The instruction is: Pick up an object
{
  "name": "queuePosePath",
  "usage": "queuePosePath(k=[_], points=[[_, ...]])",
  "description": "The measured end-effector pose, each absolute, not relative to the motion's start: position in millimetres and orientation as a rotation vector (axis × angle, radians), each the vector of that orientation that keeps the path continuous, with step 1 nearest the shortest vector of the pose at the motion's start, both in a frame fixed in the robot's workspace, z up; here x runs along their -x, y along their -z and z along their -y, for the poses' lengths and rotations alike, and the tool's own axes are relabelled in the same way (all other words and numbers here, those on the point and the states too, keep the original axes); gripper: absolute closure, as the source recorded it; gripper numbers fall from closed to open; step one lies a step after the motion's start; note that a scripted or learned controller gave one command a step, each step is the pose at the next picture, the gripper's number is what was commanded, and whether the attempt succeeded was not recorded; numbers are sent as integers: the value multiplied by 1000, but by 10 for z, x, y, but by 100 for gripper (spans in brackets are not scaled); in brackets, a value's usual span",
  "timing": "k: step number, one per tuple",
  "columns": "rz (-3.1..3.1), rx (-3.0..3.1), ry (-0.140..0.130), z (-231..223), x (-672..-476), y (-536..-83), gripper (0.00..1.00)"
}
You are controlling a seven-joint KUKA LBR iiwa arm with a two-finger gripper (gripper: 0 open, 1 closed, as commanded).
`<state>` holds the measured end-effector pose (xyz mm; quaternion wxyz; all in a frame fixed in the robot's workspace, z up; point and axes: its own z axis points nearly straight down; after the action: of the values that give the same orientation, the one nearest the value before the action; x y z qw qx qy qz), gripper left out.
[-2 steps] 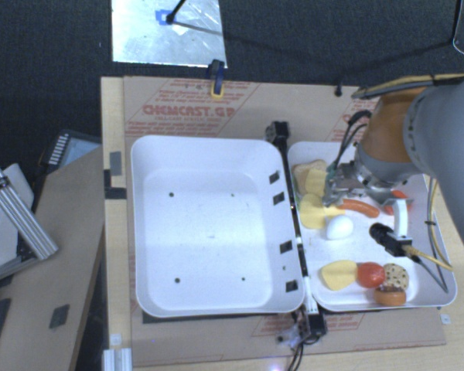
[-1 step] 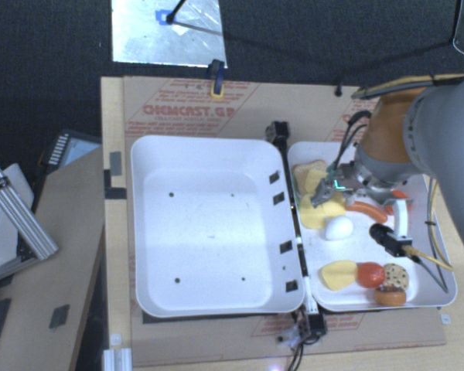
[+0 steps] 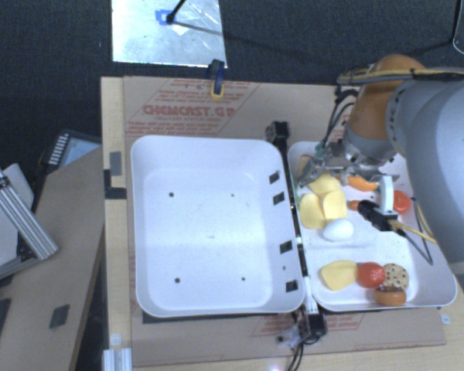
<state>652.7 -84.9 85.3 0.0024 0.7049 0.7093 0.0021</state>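
Note:
My gripper (image 3: 319, 163) hangs low over the far left part of the right bin (image 3: 441, 284), under the orange-banded wrist. Just in front of it lies a cluster of yellow pieces (image 3: 325, 203), with a white egg (image 3: 339, 229) beside them. An orange carrot-like piece (image 3: 362, 182) and a red item (image 3: 401, 202) lie to the right, partly under the arm. Near the bin's front sit a yellow slice (image 3: 338, 274), a red tomato (image 3: 370, 273) and a brown cookie (image 3: 394, 277).
The left bin (image 3: 151, 157) stands beside the right one, with black clips (image 3: 279, 134) along the shared edge. Both rest on a cardboard sheet (image 3: 189, 108). The grey arm (image 3: 441, 145) covers the right bin's far right part.

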Motion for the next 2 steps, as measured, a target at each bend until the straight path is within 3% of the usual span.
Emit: queuePosePath(k=[1,2], points=[[-2226,-2208,-5,858,-6517,-966,100],[-2220,-2199,-25,477,-6728,-2660,100]])
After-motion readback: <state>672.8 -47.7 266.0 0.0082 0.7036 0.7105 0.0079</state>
